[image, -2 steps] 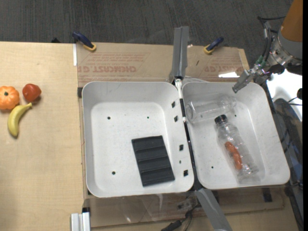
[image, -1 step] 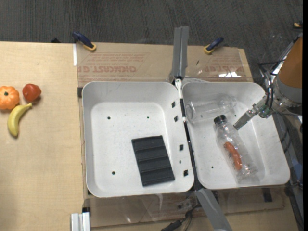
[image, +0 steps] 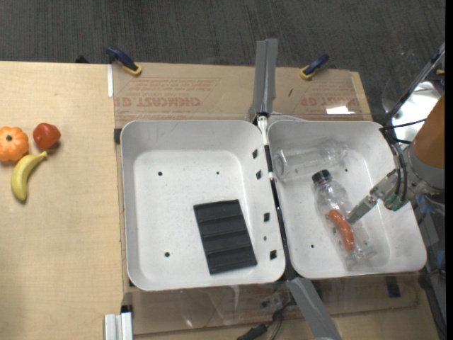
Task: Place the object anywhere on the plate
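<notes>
You are at the pick, not the place. The gripper (image: 356, 212) is down in the right bin (image: 396, 257), reaching in from that bin's right wall, with its tip at the clear plastic bottle (image: 338, 222) that lies slantwise across the bin floor, black cap toward the back, an orange band of label along its side. You cannot tell from this angle whether the jaws are apart or together, nor whether the bottle sits between them, so treat it as not yet held. A second clear item (image: 311, 160), hard to make out, lies near the right bin's back wall, apart from the bottle.

The likely target is the dark ribbed plate (image: 225, 236), which lies flat in the left bin (image: 141, 190), toward its front edge and a little right of centre.

Next you need a confirmed grasp on the bottle, then a lift high enough to clear the divider between the bins, a carry leftward, and a release over the plate. A round, slick bottle may slip or roll off.
</notes>
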Robot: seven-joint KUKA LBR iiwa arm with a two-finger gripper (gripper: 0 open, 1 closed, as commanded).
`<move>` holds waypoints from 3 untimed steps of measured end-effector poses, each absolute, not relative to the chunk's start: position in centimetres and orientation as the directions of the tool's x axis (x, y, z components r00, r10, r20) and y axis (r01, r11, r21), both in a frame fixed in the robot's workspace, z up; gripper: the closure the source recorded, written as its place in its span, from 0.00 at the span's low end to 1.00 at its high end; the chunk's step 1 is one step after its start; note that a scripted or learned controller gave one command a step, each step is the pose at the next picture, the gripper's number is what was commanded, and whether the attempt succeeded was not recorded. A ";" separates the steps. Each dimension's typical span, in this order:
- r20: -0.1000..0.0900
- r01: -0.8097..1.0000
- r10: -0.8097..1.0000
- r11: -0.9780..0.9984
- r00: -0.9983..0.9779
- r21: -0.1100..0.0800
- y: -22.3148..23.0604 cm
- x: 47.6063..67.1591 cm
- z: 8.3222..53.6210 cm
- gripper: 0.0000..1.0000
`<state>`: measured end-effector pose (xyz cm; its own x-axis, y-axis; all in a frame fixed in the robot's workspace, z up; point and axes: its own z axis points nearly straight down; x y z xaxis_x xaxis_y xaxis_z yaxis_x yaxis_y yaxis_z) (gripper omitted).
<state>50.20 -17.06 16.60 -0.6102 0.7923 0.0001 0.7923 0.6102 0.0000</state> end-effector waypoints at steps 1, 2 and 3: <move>0.000 0.700 0.700 0.714 -0.714 0.001 -14.7 47.8 16.8 0.00; -0.002 0.744 0.744 0.668 -0.668 0.001 -9.3 55.0 22.7 0.00; 0.001 0.527 0.527 0.850 -0.850 0.000 -10.2 48.1 11.8 0.00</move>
<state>48.13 -10.24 11.84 -0.8501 0.5267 0.0012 0.5267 0.8501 0.0001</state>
